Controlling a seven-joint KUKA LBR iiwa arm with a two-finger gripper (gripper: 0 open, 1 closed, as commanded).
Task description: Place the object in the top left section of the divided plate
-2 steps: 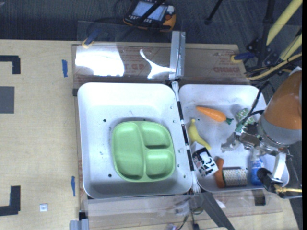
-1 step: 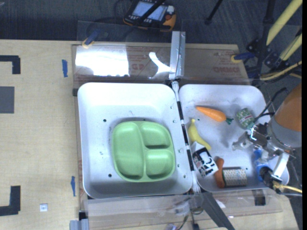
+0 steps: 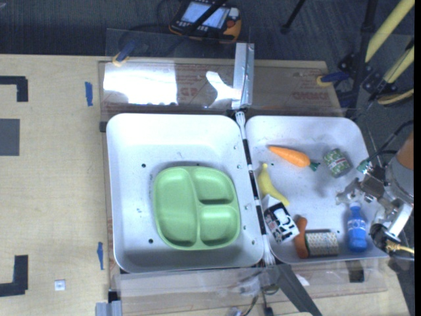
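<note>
The green divided plate (image 3: 195, 206) lies in the left bin (image 3: 125, 176), with one long section on its left and two smaller ones on its right. In the right bin (image 3: 329, 137) lie an orange carrot (image 3: 290, 155), a yellow banana (image 3: 268, 184), a small green can (image 3: 337, 162), a blue bottle (image 3: 357, 229), a black-and-white box (image 3: 281, 221) and a grey mesh cylinder (image 3: 321, 242) beside a red-orange piece (image 3: 300, 237). My gripper (image 3: 368, 191) hangs at the right bin's right edge, just above the blue bottle and right of the can.
A clear plastic sheet (image 3: 171, 84) and a metal bracket (image 3: 243, 74) stand behind the bins. A handheld controller (image 3: 205, 18) rests at the back. Cables and stands crowd the upper right. Wooden bench surface extends to the left.
</note>
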